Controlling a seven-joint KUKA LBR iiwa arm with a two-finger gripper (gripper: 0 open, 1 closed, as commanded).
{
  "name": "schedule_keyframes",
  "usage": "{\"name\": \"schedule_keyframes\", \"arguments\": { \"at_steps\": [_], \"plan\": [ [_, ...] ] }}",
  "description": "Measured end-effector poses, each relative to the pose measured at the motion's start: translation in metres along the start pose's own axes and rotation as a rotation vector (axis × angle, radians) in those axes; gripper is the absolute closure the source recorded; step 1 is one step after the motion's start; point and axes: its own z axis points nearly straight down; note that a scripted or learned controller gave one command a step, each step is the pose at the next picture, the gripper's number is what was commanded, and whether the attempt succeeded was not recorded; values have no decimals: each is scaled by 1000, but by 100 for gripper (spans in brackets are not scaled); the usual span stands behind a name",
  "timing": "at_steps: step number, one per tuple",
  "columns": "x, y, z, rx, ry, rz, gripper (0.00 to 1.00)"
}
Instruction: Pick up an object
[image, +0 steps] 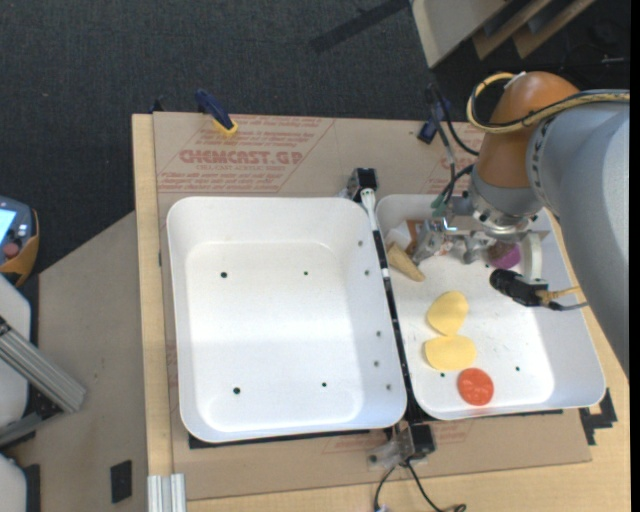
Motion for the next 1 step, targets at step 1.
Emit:
{"name": "schedule_keyframes", "arguments": {
  "at_steps": [1],
  "plan": [
    [0, 0, 0, 0, -1, 0, 0]
  ]
}}
